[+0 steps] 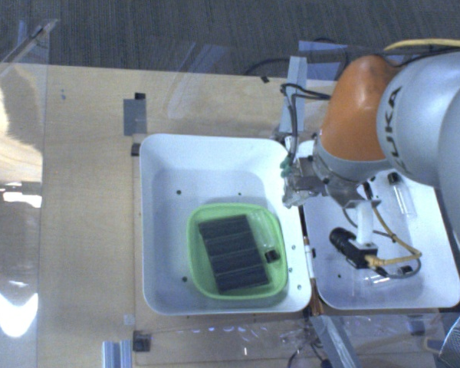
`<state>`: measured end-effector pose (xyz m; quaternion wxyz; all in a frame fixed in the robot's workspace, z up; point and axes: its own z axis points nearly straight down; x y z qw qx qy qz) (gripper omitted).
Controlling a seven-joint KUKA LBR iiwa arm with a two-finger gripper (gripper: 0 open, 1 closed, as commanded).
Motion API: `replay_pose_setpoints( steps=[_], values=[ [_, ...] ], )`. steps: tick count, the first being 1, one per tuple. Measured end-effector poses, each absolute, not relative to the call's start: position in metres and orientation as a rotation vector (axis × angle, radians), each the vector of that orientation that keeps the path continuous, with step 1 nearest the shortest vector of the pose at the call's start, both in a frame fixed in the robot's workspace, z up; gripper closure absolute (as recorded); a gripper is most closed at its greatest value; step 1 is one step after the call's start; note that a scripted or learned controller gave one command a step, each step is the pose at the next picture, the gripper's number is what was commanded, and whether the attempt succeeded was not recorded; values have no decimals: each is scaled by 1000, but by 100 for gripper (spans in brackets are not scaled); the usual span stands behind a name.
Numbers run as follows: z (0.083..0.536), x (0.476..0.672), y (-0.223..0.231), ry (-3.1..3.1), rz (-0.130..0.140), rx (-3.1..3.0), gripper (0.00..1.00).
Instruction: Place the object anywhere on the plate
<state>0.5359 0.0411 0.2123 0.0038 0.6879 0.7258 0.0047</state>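
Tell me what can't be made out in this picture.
Right bin, camera view: its far part is hidden under the arm.
Small black piece on the green plate, camera view: too small to identify, or to tell whether it joins the dark ribbed block.

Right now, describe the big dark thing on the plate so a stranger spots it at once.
Start at the left white bin; a rounded-square green plate lies toward its lower right. On the plate lies a dark grey ribbed slab, tilted, far bigger than the small black piece at its right edge.
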Motion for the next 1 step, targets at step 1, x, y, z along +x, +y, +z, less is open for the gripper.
replay_pose_setpoints(
  steps=[1],
  values=[
    [270, 593, 1, 2320, 10, 2108, 100]
  ],
)
